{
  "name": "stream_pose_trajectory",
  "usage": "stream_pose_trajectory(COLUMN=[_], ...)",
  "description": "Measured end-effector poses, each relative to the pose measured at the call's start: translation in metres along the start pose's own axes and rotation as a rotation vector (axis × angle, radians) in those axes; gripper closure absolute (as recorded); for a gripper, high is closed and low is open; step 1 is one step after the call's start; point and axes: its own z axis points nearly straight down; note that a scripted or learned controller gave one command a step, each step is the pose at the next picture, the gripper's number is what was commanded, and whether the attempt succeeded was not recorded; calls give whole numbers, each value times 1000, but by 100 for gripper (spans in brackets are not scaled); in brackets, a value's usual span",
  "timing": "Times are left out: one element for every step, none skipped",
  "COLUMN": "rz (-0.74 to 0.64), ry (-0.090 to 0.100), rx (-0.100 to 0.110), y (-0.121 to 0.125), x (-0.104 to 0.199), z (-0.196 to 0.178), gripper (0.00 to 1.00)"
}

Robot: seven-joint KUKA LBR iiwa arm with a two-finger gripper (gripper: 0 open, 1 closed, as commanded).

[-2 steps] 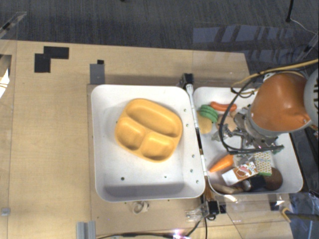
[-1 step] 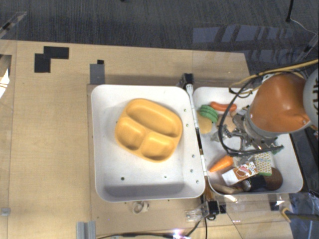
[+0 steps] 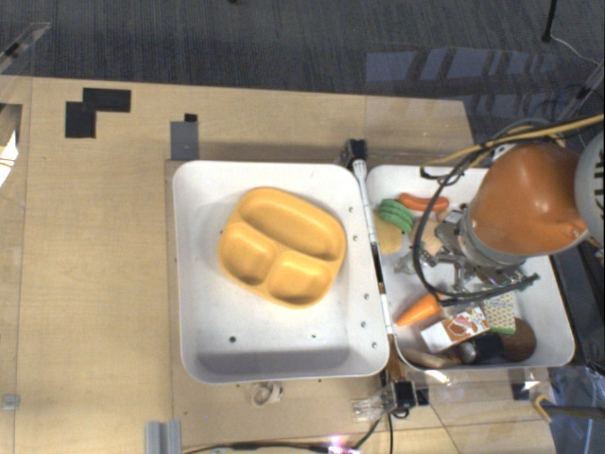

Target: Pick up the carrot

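Orange band of the arm sits highest, over the right bin, arm coming in from the right. Grey wrist below it with black cables looping around. Gripper hangs under the wrist, over the middle of the right bin; mostly hidden by wrist and cables, so cannot tell if it is apart, together or clamped on anything. Nothing visibly held.

Carrot lies in the right bin, front-left part, near the wall shared with the left bin. It is tilted, one end pointing up-right toward the gripper. It is just beside the gripper, lower-left of it; contact cannot be told.

Small printed box sits just right of the carrot, touching or nearly so. Dark objects are at the bin's front wall behind the box; too dark to identify. Green item is at the back-left of the right bin, with a red-orange item just beside it, partly under a cable. Pale item is against the left wall, between the green item and the carrot.

Left bin holds a yellow divided tray, three compartments, set at a tilt around the bin's centre. Both bins rest on a tan bench with black marks at its back-left.
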Motion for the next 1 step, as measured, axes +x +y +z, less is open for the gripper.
stream_pose_trajectory(rz=[257], ry=[13], rx=[-4], y=[-17], x=[1], z=[2], gripper=[0])
